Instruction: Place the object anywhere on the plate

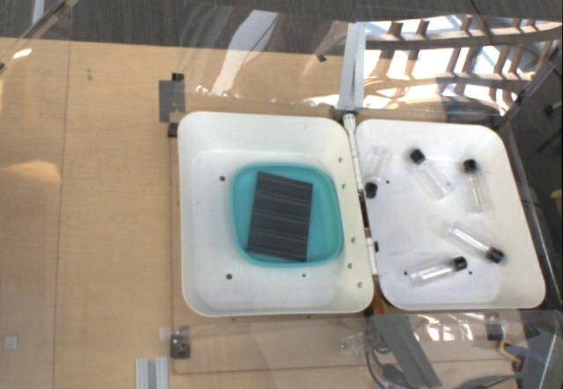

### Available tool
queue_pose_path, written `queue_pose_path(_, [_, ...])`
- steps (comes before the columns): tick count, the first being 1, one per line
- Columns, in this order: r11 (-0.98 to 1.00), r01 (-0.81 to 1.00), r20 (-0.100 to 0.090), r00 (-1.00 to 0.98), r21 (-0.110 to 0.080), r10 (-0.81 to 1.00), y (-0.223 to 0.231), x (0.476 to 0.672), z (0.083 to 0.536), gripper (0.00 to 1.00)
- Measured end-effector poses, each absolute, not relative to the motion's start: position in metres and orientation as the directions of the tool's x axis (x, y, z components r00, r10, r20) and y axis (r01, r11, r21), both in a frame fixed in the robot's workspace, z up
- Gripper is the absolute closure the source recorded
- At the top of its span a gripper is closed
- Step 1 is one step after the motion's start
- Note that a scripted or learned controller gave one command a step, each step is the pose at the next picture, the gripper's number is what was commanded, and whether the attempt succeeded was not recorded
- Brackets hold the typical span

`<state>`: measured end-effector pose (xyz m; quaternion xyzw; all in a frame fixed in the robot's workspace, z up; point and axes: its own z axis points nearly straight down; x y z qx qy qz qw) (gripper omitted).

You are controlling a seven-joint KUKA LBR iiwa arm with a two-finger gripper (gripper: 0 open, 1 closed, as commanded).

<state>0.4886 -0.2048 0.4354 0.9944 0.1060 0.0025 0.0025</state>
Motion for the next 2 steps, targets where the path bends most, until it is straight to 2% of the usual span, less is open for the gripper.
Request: queue_pose_path(2, [-0.978,0.21,0.005,0.978,0.005,0.21,-0.2049,0.4885,0.4357,0.0])
